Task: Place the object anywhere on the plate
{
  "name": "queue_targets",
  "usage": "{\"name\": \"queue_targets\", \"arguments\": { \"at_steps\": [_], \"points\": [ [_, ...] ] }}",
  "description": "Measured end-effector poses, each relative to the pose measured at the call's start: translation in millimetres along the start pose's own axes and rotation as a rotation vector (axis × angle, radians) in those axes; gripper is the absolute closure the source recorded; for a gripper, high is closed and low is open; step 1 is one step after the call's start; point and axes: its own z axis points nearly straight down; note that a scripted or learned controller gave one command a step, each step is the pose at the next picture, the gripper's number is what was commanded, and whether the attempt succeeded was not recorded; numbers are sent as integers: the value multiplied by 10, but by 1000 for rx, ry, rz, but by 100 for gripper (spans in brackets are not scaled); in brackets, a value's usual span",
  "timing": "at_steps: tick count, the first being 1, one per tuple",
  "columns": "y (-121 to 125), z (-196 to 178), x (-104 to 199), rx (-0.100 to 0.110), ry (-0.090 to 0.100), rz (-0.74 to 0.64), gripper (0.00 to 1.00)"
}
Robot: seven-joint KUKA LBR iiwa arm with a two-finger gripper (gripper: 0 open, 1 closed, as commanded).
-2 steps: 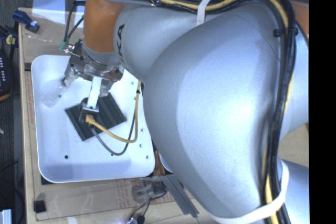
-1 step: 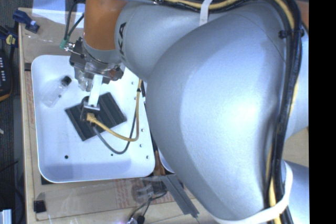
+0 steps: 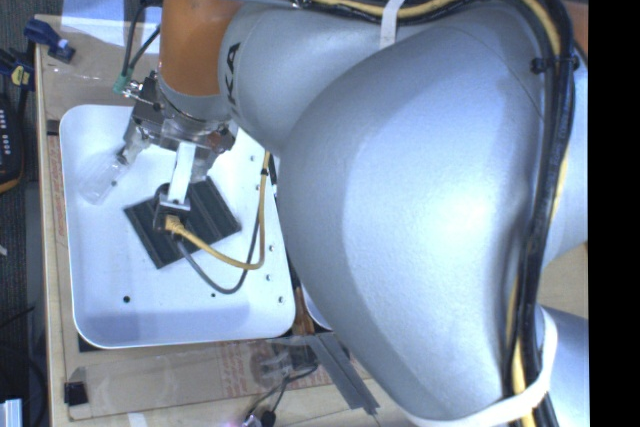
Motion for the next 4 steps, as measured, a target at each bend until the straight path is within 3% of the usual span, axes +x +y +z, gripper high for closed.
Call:
{"name": "queue_targets", "arguments": {
  "at_steps": [1, 2, 3, 4],
  "points": [
    [387, -203, 603, -12, 1, -779, 0],
    [381, -308, 613, -12, 1, -784, 100],
    [-310, -86, -62, -7, 0, -875, 100],
    [-249, -990, 93, -11, 0, -771, 100]
  ]
}}
